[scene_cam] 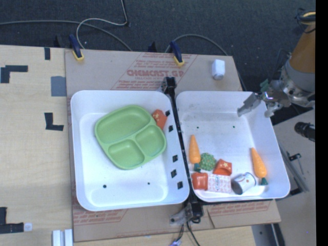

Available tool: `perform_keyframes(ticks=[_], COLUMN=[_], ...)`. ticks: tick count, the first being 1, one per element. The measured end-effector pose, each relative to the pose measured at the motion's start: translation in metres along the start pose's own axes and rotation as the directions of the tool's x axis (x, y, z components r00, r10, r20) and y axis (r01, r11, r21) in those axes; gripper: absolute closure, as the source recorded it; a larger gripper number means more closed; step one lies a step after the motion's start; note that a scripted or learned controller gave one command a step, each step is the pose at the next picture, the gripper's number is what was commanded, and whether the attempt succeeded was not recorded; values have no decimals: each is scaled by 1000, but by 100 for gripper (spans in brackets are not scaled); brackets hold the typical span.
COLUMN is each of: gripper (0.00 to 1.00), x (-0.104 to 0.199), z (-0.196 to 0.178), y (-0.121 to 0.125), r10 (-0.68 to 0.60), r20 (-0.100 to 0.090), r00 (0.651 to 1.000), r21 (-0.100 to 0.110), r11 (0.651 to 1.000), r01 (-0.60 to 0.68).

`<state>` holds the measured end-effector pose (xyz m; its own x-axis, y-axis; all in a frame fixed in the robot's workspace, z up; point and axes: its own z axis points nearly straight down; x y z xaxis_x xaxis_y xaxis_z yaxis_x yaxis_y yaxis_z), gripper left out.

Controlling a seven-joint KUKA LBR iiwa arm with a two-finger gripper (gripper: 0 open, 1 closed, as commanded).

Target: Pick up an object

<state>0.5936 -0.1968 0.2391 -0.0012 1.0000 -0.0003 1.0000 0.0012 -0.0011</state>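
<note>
The grey arm with its orange band [307,53] is cut off by the picture's edge at three o'clock, so little beyond its wrist shows. The two-finger gripper [259,104] is small and blurred above the right white bin's [215,111] rim at two o'clock; how its fingers stand cannot be told. The small red-orange toy [160,118] in the left white bin [87,137] is partly hidden behind the green divided plastic plate's [130,136] edge at two o'clock. The print on the white and red carton [219,184] at the right bin's six o'clock is too small to read. The black cable [122,4] runs out of the picture at twelve o'clock.
</note>
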Motion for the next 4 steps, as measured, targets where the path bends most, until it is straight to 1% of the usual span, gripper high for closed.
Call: perform_keyframes(ticks=[1, 2, 3, 4], gripper=[0, 0, 0, 0], x=[25, 72, 57, 91], z=[71, 142, 148, 152], y=[-82, -74, -102, -40], r10=[1, 3, 0, 5], r20=[-1, 3, -1, 11], r00=[1000, 1000, 1000, 1000], r21=[3, -13, -21, -9], r11=[1000, 1000, 1000, 1000], r01=[-1, -3, 0, -5])
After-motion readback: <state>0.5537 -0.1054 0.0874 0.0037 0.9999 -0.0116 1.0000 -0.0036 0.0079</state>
